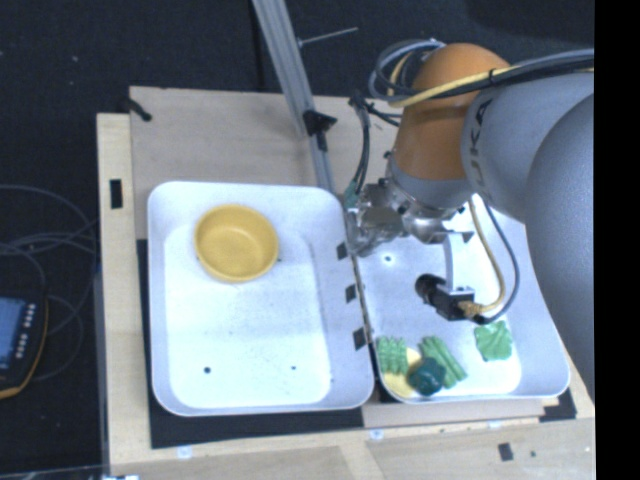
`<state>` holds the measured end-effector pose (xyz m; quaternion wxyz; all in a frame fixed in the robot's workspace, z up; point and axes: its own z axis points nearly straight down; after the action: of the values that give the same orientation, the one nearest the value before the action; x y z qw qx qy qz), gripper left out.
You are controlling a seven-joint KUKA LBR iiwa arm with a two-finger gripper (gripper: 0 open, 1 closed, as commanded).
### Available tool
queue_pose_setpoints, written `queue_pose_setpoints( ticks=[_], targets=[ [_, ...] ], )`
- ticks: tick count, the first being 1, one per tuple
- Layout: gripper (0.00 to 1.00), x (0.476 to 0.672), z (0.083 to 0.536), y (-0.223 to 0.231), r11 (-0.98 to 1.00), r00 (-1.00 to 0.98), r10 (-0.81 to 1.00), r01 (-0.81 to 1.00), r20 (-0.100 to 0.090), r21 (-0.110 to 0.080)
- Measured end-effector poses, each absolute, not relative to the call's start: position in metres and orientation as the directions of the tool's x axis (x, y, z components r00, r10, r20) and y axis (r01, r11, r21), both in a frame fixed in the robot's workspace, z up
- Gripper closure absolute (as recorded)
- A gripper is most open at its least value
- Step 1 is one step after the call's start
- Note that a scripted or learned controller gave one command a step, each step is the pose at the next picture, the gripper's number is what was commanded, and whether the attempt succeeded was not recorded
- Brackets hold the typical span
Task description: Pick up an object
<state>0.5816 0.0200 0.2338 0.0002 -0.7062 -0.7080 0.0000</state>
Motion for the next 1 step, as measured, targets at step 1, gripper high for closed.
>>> queue_pose_setpoints(
  ticks=[1],
  targets=[
    [1.00,0.5969,0.2452,0.0615,0.004,-0.004,1.000,1.000,0.001,0.001]
  ],
)
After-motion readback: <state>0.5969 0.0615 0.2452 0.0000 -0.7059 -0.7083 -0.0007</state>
